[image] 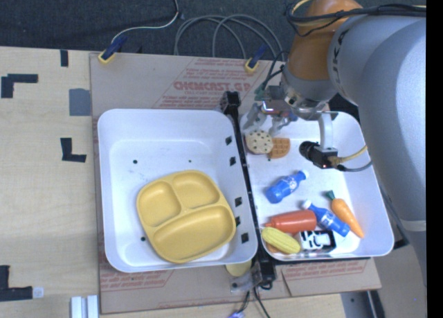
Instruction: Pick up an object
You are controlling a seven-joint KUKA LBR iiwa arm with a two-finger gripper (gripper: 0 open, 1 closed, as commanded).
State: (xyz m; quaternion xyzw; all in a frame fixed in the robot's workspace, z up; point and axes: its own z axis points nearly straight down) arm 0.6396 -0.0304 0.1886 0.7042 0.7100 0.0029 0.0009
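Note:
My gripper (266, 124) hangs over the back left corner of the right bin (367, 171), its fingers spread just above a round tan cookie (259, 143) and an orange waffle-like piece (279, 148). Nothing sits between the fingers. Further forward in the same bin lie a blue bottle (285, 186), a red sausage (293, 221), a yellow corn cob (281, 241), an orange carrot (346, 217) and a blue-and-white item (328, 219).
The left bin (118, 143) holds a yellow divided plate (185, 214). A black divider (241, 164) runs between the bins. Cables loop behind the bins at the back. The grey arm (387, 67) covers the right rear of the bench.

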